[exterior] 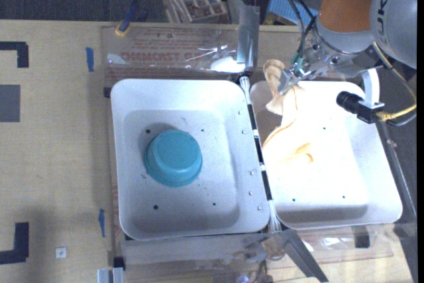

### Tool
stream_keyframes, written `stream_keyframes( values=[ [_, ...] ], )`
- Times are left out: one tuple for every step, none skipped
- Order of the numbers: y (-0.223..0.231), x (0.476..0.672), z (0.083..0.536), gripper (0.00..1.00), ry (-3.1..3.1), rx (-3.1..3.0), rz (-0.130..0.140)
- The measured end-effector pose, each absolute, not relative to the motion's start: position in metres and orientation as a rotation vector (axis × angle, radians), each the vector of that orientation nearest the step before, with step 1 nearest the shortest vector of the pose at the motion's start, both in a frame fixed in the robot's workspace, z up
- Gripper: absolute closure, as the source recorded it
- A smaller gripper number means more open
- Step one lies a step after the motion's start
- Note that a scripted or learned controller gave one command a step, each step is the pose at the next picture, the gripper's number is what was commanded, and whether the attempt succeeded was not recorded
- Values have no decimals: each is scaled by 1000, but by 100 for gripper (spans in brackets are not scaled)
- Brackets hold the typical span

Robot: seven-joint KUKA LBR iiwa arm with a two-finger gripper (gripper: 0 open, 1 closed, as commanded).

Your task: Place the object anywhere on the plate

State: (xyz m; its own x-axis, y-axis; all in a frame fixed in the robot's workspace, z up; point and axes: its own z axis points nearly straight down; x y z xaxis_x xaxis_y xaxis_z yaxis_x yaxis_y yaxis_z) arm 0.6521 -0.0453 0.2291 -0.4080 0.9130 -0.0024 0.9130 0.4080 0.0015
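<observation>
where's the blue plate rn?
The blue plate sits in the left bin, near its middle, in the camera view. The gripper is over the right bin's far-left corner.

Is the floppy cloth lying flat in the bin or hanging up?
Hanging up. The cloth dangles from the gripper, pinched at its top, over the right bin.

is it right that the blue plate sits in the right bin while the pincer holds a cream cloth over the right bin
Not quite. The camera view shows the blue plate in the left bin, not the right. The rest stands: the pincer holds the cream cloth over the right bin.
</observation>
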Motion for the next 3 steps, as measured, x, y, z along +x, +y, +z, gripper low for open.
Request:
stream_keyframes(
  values=[
    [-44, 653, 225, 100, 2638, 1703, -1],
    [-5, 634, 233, 100, 2924, 1148, 1],
    [49, 611, 230, 100, 3093, 546, 2]
  ],
)
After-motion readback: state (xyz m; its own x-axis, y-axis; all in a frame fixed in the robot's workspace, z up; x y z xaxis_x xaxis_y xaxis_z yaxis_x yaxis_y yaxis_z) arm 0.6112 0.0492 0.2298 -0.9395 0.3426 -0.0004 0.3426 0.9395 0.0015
